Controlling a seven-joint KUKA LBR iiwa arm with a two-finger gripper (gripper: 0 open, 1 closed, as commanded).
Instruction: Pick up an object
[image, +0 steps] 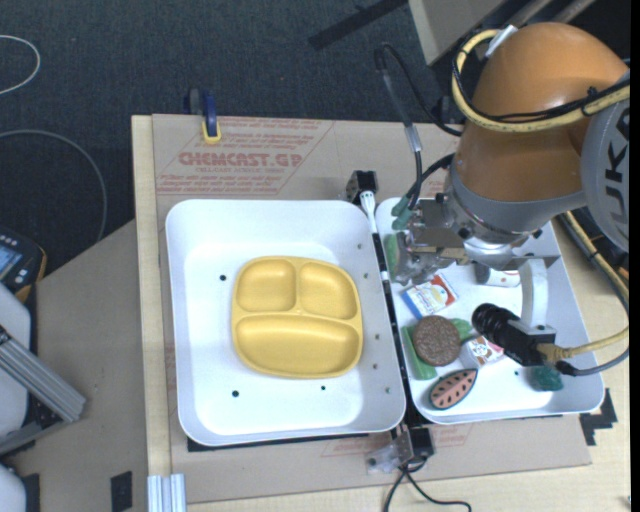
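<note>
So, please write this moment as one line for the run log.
arm: over right bin | gripper: low at bin's left side, grasp unconfirmed | left bin: yellow divided plate | pick: not shown done

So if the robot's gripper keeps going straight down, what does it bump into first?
Probably the small red-and-white packet in the right bin. The gripper hangs over that bin's upper left part, just above the packet, though depth is hard to judge from this view.

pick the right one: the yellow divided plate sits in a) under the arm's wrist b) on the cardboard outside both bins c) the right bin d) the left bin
d, the yellow divided plate lies flat near the middle of the left bin, while the arm hangs over the right bin with its small items.
</note>
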